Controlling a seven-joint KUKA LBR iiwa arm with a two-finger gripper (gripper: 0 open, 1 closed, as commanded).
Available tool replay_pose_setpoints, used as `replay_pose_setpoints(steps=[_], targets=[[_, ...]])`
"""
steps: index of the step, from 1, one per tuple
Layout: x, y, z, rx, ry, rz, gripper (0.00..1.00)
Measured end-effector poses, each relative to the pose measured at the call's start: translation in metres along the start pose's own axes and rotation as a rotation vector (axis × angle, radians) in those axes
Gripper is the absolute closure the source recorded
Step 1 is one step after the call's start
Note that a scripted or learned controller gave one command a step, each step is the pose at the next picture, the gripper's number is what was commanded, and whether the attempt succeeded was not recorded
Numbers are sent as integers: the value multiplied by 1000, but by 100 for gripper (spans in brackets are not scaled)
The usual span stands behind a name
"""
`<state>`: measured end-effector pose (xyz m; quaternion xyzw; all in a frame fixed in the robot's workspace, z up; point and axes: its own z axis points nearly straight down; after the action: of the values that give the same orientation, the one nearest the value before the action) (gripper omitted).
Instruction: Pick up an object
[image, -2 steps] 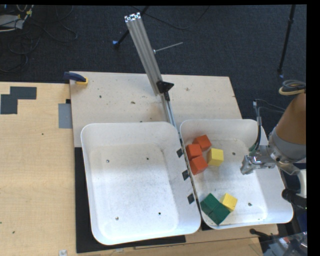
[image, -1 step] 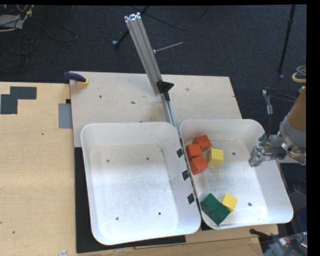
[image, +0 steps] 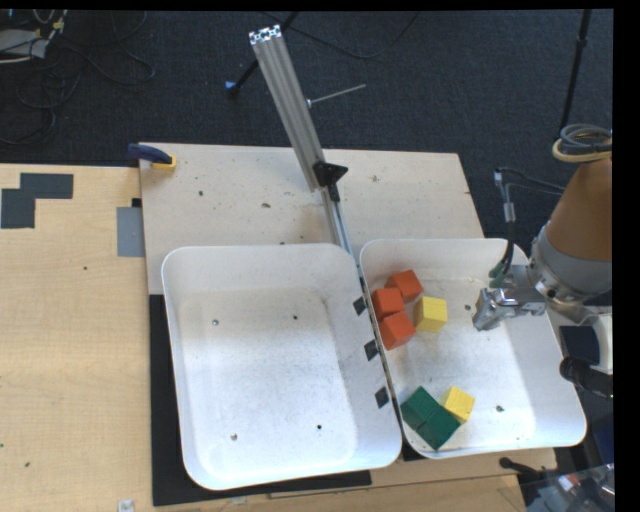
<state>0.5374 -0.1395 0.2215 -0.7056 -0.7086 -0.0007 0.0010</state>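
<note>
Several blocks lie in the right bin (image: 520, 410). Three orange blocks (image: 395, 308) cluster against its left wall, with a yellow block (image: 432, 313) touching them on the right. Near the front left corner a green block (image: 429, 415) sits beside a second yellow block (image: 459, 403). My gripper (image: 486, 312) hangs over the bin's right half, to the right of the upper yellow block and apart from it. Nothing shows between its fingers.
The left bin (image: 200, 300) sits beside the right one, joined by a divider with black clips (image: 371, 348). A slanted aluminium bar (image: 293, 110) rises behind the bins. The arm's orange band (image: 588, 205) stands at the right edge.
</note>
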Motion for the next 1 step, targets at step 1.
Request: replay_pose_setpoints(steps=[1], targets=[[49,-3,7,4,1,1,100]])
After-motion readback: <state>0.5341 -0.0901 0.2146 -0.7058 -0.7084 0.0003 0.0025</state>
